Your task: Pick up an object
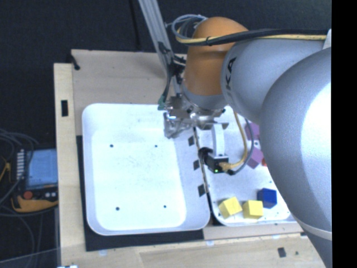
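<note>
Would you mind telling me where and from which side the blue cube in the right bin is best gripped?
Grip the blue cube across two opposite flat side faces, coming straight down from above. It appears to stand apart from the yellow blocks, so fingers probably fit on either side.

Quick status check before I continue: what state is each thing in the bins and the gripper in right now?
Gripper: low over the left bin's right edge, nothing seen held.
Left bin: flat on the bench.
Right bin: mostly hidden by the arm.
Two yellow blocks: resting loose, side by side.
Blue block: resting beside them.
Purple object: partly hidden by the arm.
</note>
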Controlling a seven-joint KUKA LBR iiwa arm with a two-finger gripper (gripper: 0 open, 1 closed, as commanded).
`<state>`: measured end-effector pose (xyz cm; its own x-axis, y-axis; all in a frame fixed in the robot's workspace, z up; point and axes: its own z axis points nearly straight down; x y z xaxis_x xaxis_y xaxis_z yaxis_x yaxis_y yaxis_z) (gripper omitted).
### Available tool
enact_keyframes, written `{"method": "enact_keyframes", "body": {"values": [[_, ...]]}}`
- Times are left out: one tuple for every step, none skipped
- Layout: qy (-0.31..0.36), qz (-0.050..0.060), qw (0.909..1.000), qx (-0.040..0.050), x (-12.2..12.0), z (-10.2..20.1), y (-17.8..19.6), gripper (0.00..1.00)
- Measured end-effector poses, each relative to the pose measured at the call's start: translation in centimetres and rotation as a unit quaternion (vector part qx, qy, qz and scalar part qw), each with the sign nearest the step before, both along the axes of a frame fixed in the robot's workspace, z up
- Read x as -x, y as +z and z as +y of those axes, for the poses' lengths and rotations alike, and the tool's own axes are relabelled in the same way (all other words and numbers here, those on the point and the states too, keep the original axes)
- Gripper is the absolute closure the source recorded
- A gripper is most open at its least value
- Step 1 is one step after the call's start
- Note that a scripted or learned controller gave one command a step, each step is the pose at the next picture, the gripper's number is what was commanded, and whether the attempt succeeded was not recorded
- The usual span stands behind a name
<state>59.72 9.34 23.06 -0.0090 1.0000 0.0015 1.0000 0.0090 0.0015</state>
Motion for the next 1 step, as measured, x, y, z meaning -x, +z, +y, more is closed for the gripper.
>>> {"method": "enact_keyframes", "body": {"values": [[-0.002, 0.001, 1.0000, 0.0015, 0.02, -0.48, 0.04, 0.00]]}}
